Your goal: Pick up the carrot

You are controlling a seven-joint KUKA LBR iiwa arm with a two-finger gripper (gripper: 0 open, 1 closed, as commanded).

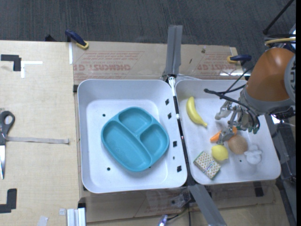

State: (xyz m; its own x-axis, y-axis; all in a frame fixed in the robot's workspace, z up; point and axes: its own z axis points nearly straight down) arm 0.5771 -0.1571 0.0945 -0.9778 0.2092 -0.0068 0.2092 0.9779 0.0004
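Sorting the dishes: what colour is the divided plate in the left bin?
Blue-teal divided plate, clear in the camera view.

Two white bins [89, 140] are counted on the table — one blue divided plate [135, 139], one banana [194, 111], one carrot [216, 137], one lemon [219, 153], one brown potato-like piece [238, 144], one patterned packet [207, 164] — and one pair of scissors [4, 131] at nine o'clock.

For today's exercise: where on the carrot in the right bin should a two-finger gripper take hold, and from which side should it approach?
Probably from above, closing across the carrot at its free left end. Only a small orange piece shows, lying flat on the bin floor; the gripper covers its right part, and the lemon and a brown round item crowd it below.
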